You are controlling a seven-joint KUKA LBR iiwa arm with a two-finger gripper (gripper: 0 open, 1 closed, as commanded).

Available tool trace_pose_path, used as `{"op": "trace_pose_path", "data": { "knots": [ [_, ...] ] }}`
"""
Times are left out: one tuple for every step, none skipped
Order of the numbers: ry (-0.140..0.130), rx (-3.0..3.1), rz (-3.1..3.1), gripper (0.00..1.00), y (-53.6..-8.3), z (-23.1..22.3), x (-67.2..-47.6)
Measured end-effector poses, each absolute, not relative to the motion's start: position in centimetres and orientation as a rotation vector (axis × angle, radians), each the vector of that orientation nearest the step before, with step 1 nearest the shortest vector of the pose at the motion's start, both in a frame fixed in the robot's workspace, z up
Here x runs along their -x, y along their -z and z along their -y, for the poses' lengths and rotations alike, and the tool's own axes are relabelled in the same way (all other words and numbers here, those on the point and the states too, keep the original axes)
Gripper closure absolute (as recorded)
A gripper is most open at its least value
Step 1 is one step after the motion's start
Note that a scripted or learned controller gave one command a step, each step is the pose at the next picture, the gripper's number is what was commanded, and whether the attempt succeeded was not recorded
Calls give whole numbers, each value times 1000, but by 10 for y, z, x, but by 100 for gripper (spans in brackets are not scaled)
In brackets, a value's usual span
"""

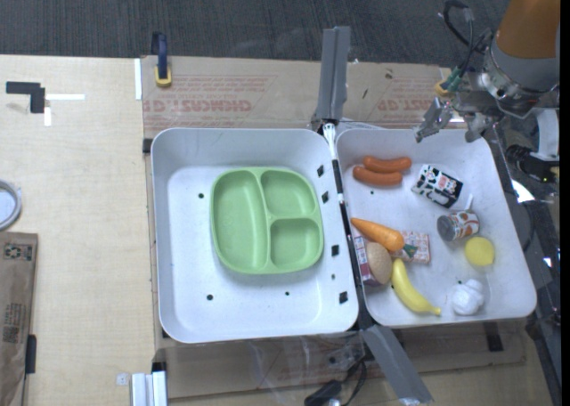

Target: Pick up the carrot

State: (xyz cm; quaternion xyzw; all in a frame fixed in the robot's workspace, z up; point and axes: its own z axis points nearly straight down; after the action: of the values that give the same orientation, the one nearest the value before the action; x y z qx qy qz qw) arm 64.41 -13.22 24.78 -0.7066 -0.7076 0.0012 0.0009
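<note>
Beside carrot (378,233): banana (412,289), sausages (382,171); fingers (431,122) spread, grasping nothing.

- The carrot (378,233) lies in the right bin (504,183) close to the divider wall (339,208), which blocks any approach from the left.
- A small box (416,247) touches the carrot's thick end; a round brown item (380,263) and a banana (411,288) crowd in just below.
- Bare bin floor lies above the carrot, between it and the two sausages (381,170).
- A black-and-white carton (437,185), a cup (457,224), a lemon (480,252) and a white ball (468,296) line the right side.
- The end effector (451,117) hangs over the bin's upper right rim, clear of the objects.
- The left bin (178,244) holds a green tray (266,219), with open floor around it.
</note>
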Motion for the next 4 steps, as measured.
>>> {"op": "trace_pose_path", "data": {
  "knots": [
    [-6,2242,2195,0,-190,83,-557],
    [-1,1821,2559,0,-91,107,-559],
    [-1,1810,2565,0,-91,106,-477],
    [0,1817,2562,100,-100,107,-478]
  ]
}}
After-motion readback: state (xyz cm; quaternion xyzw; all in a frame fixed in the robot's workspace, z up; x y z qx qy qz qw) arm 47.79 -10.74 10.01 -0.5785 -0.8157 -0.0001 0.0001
